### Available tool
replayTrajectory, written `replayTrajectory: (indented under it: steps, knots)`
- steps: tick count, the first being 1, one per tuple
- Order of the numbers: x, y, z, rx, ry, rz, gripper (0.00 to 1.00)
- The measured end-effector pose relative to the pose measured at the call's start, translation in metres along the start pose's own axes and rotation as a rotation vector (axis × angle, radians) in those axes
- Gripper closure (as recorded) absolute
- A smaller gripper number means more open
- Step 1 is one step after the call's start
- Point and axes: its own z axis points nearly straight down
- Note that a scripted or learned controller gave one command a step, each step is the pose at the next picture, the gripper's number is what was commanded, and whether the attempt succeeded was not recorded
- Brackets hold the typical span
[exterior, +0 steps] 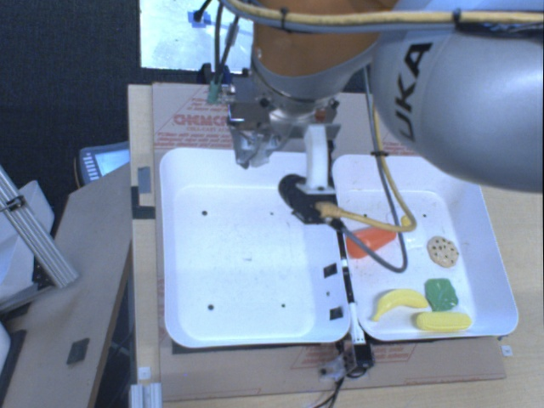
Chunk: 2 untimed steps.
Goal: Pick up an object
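The toys to pick from lay in the right bin (497,262), in the lower right of the frame. There was a yellow banana (399,301), and just beside it a green toy (441,293) and a yellow lump (443,320). A round cookie (443,251) sat a bit higher up. An orange toy (371,240) lay near the wall between the two bins.

They all looked like small play food, so they were probably light and hard, and maybe a bit slippery. The banana looked like the best one to grab. It was long and thin, so squeezing it across its middle should work. The cookie lay flat and would be hard to pinch.

The gripper (280,147) hung at the top middle of the frame, above the back edge of the left bin (170,228) and well apart from the toys. I could not tell if its jaws were spread or pressed together.

A yellow hose (384,221) and a dark cable (387,262) looped down over the orange toy. They could get in the way there. A black part (297,198) hung just above the wall between the bins. The green toy and the yellow lump were close to the banana and might get bumped.
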Motion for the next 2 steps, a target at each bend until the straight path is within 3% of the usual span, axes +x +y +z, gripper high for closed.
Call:
replayTrajectory:
  steps: [1, 2]
  knots:
    - [-0.001, 0.021, -0.144, -0.030, 0.012, 0.000, 1.00]
    - [0.000, -0.054, -0.134, -0.013, 0.007, -0.004, 1.00]
